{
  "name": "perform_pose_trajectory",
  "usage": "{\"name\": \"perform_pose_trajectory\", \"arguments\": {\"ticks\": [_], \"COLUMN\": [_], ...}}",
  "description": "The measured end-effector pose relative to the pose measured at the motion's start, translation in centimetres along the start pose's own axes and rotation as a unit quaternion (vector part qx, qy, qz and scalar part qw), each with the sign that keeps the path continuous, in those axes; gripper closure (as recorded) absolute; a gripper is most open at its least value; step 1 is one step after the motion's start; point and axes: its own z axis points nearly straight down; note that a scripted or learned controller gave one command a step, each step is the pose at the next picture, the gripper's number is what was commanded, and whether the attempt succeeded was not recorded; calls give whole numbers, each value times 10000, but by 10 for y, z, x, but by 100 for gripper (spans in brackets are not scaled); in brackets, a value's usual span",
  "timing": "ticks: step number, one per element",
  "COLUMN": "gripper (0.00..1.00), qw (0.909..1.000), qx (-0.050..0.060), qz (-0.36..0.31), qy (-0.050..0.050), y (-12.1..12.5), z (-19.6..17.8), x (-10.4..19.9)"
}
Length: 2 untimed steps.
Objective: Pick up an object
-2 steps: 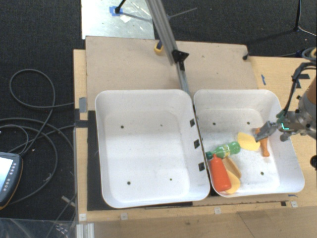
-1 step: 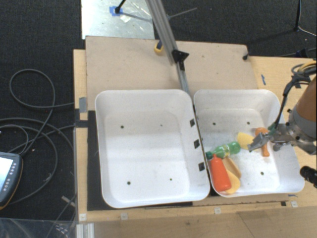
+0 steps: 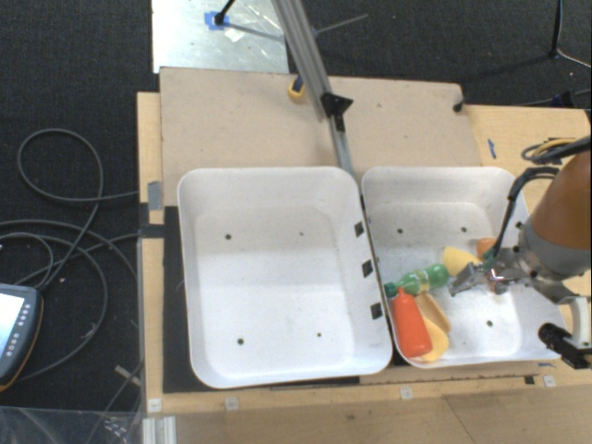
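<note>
Your gripper sits low in the right bin, and you cannot tell how it is set or whether it grasps anything. The toys cluster at its nine o'clock. The green bottle-shaped toy is just beside its tip, long axis running roughly three-to-nine. The yellow piece lies at its eleven o'clock, touching or nearly so. The orange carrot-like toy lies at seven, pointing twelve-to-six — farther off. The green one looks the nearest candidate.
</note>
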Motion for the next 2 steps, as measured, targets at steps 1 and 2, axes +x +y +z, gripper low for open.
{"name": "perform_pose_trajectory", "arguments": {"ticks": [1, 2], "gripper": [0, 100], "qw": [10000, 10000], "qx": [-14, -39], "qz": [-1, 0], "qy": [-4, -12], "y": [0, 1], "z": [25, 13], "x": [0, 0]}}
